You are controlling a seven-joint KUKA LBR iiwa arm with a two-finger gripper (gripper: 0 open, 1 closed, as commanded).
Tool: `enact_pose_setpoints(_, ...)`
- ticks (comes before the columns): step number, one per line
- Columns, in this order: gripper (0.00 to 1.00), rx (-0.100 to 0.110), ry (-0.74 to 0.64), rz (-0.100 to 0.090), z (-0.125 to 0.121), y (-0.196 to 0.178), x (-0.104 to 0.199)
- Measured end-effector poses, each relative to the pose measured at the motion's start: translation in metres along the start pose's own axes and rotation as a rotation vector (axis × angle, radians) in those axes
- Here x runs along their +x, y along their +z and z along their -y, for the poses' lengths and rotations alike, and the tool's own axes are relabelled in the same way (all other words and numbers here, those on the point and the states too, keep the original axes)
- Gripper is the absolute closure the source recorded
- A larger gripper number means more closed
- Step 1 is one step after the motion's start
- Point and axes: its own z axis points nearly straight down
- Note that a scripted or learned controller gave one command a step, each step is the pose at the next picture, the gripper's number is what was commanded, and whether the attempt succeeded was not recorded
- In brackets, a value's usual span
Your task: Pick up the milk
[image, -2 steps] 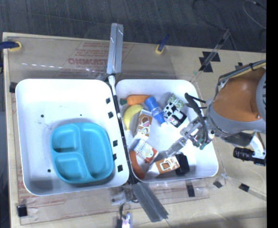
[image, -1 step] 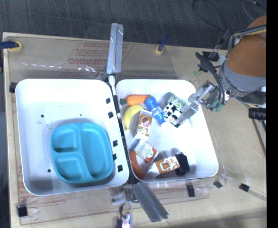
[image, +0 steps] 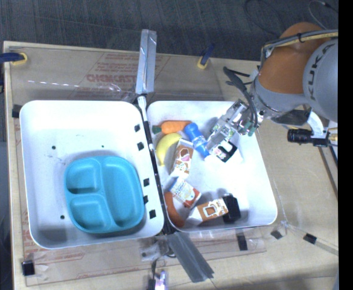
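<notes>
White right-hand bin [image: 263, 180], food-strewn; claw [image: 219, 139] low inside, grip indiscernible. Approach stage: next, shifting left-down onto milk carton [image: 181, 159].

This is a robotics lab, set up for machine testing instead of everyday living. A grey industrial arm [image: 309, 71] with an orange band and maker's lettering reaches in over a tabletop [image: 73, 71] covered in printed cardboard under clear sheeting. 2 shallow white bins [image: 37, 119] sit side by side on it, held by black brackets and a metal bar [image: 145, 62] between them. Blue clamps [image: 7, 58] grip the tabletop's edge, loose cables [image: 312, 8] trail over dark carpet [image: 73, 11], and the bins hold toy groceries and a blue plastic divided tray [image: 104, 193].
</notes>
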Motion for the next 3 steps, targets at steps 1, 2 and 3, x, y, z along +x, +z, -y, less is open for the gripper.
enact_pose_setpoints(1, 0.00, -0.001, 0.041, 0.003, -0.007, -0.047, -0.010)
enact_pose_setpoints(2, 0.00, -0.001, 0.065, 0.004, -0.026, -0.061, -0.032)
enact_pose_setpoints(3, 0.00, 0.000, 0.246, 0.001, -0.005, 0.062, -0.005)
